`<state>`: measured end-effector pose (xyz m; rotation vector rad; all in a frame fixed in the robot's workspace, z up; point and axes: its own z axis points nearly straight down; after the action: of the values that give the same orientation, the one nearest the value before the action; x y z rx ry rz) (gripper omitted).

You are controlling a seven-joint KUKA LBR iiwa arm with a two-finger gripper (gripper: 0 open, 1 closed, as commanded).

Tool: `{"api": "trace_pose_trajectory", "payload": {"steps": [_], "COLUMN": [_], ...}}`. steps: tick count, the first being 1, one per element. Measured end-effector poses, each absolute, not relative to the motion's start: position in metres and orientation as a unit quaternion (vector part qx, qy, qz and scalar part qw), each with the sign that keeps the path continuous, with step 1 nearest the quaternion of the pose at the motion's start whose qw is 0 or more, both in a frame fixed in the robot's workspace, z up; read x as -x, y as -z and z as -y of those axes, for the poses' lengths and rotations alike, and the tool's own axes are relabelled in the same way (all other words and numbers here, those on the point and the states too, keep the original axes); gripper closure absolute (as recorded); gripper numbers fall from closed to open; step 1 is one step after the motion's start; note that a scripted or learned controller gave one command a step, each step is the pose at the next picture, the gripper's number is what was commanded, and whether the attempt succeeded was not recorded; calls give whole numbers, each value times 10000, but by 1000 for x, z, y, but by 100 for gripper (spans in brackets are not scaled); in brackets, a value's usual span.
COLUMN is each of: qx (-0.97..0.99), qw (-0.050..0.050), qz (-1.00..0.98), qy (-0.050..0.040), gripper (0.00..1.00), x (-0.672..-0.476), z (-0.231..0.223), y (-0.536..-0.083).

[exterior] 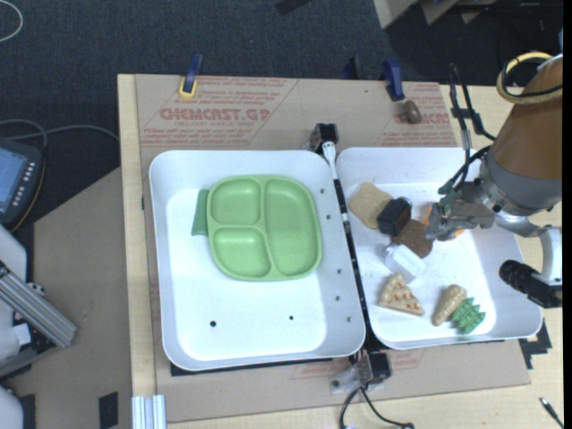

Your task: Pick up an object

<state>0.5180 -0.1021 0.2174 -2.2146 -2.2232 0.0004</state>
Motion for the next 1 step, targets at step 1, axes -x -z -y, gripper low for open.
{"api": "trace_pose_trajectory", "payload": {"steps": [1], "qx": [7059], "qw": [-4], "qz": [7083], "qy": [5], "gripper": [100], "x": [-535], "z": [47], "y": [-214]}}
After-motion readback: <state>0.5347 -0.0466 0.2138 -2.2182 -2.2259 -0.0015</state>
